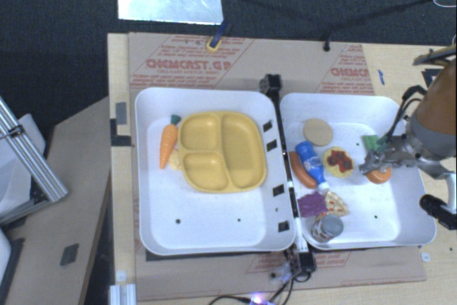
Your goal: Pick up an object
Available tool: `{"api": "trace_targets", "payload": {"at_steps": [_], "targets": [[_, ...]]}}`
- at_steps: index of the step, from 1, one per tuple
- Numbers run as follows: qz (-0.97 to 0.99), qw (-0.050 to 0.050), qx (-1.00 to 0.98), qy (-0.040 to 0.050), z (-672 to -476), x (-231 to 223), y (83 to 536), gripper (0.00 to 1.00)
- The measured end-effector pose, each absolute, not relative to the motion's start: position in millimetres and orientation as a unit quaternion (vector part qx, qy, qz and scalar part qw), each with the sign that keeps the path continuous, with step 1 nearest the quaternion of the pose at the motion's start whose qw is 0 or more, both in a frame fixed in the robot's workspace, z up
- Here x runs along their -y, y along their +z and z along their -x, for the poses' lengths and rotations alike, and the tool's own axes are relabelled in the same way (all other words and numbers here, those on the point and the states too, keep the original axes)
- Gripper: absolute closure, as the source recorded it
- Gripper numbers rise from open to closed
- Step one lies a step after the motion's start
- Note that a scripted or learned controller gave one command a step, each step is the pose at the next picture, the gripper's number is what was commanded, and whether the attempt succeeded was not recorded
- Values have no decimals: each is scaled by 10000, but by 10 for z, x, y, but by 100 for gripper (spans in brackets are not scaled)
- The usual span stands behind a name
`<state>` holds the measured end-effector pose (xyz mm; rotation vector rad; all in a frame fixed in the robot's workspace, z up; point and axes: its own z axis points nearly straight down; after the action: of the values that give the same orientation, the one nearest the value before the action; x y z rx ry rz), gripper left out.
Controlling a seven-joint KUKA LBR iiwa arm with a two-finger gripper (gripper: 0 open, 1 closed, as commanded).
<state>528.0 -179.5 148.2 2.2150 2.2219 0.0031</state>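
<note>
Two shallow white bins (pixel 153 225) sit side by side on bare bench, and in the right one the grey two-finger gripper (pixel 374 166) crowds the far wall, partly hiding a small orange round object (pixel 379 175), its grasp indiscernible.

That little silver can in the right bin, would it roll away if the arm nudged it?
The can seems to stand on end, so a nudge would more likely slide or tip it. Once tipped, its round side would probably roll. Its shiny surface may be slippery.
</note>
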Motion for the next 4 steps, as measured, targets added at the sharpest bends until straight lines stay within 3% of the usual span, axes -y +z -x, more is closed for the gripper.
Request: {"api": "trace_targets", "payload": {"at_steps": [2,4], "targets": [[-7054,26,-7088,13,-5250,1823,2266,100],[-7037,10,-7105,15,-5682,926,2282,100]]}}
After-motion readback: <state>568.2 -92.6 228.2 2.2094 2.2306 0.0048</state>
